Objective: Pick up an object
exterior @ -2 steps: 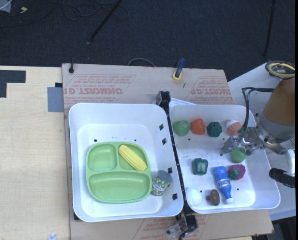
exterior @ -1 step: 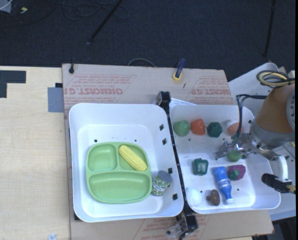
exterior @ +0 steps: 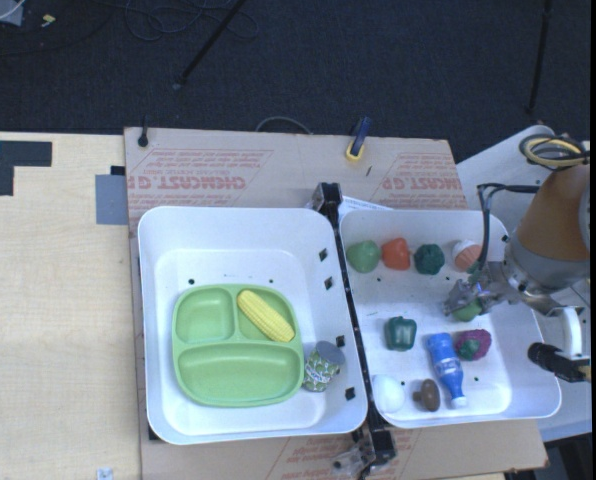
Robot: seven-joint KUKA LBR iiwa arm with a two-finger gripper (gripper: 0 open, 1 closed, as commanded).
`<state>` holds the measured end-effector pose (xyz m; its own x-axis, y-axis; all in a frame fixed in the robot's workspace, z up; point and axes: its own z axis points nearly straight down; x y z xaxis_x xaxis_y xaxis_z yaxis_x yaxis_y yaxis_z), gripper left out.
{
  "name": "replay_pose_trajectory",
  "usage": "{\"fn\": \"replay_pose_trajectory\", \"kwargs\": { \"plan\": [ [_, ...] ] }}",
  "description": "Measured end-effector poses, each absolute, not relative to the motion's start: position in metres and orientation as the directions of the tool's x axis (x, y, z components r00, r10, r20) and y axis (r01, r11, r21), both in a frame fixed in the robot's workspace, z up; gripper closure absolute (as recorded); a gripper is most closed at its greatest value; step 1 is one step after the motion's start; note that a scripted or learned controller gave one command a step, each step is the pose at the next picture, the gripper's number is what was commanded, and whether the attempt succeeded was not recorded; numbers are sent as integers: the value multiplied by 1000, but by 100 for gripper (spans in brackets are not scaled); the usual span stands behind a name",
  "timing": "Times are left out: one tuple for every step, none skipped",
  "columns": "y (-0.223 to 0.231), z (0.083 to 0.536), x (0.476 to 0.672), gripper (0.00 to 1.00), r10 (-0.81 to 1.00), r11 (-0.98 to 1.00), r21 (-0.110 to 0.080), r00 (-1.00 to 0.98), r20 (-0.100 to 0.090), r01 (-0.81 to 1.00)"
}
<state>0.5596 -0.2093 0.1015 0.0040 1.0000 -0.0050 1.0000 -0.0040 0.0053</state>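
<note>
My gripper [exterior: 466, 299] is low in the right bin [exterior: 538, 403], near its right side, on the grey arm with the orange band [exterior: 558, 218] that comes in from the right. A small green object [exterior: 466, 312] lies directly under the gripper and is partly hidden by it. Whether it is held cannot be told. Around it are a purple piece [exterior: 472, 344], a blue bottle [exterior: 444, 366], a green pepper [exterior: 400, 332] and an orange-white item [exterior: 466, 256].
Along the right bin's far side sit a green ball [exterior: 362, 256], a red item [exterior: 396, 254] and a dark green item [exterior: 429, 258]. A brown piece [exterior: 427, 395] and a white piece [exterior: 388, 390] lie at its front. In the left bin [exterior: 158, 268], a green divided plate [exterior: 228, 373] carries corn [exterior: 266, 314].
</note>
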Motion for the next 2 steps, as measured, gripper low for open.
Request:
{"fn": "replay_pose_trajectory", "kwargs": {
  "plan": [
    [-208,144,563,100,1000,1,0,-1,0,1000],
    [-213,206,565,100,1000,0,3,0,-1,1000]
  ]
}}
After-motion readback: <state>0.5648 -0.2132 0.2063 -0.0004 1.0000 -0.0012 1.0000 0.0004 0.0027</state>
